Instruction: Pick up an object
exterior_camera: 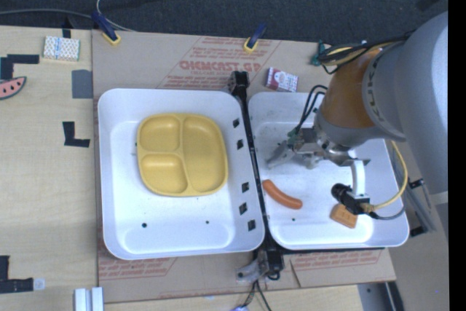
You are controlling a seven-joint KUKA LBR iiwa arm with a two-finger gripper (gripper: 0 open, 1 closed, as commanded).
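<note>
Nearest the camera, at the worktop's (65,186) front edge, a small clamp (256,269) sits below the seam between the 2 white bins. Inside the right bin (378,235), an orange sausage (282,194) lies near the left wall, toward the front. An orange block (344,215) rests further right, near the front edge, with a black fitting and yellow cable just above it. The grey arm (408,87) reaches in from the right, its orange band (348,95) over the bin's back half. Its gripper (280,151) points left above the sausage, apart from it; whether the jaws are spread or pressed together cannot be told. The left bin (120,229) carries a yellow divided plate (182,154) with 3 compartments, near its back.
</note>
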